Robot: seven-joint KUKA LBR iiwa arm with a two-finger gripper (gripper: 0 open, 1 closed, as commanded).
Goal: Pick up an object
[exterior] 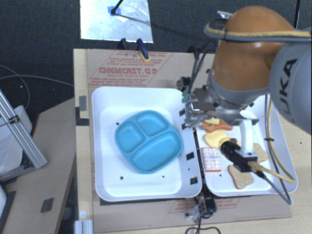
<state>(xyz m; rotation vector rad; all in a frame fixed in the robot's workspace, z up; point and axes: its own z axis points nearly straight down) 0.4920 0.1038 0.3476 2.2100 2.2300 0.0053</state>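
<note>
My gripper [197, 113] hangs low over the near-left part of the right bin [288, 172], by the wall between the two bins. Just to its right lie an orange food piece [218, 126] and a yellow piece [212, 139]. A red and white packet [211, 160] lies on the bin floor in front of them. A tan toast-shaped piece [242, 178] rests near the front edge, and another tan piece [260, 153] sits partly behind the wrist hardware. The arm's bulk hides the back of this bin.
A blue divided plate [148, 140] lies in the middle of the left bin [97, 145]. Cardboard lies under both bins. A shiny foil sheet [116, 13] sits beyond the bench at the back. A metal frame [19, 135] stands at the left.
</note>
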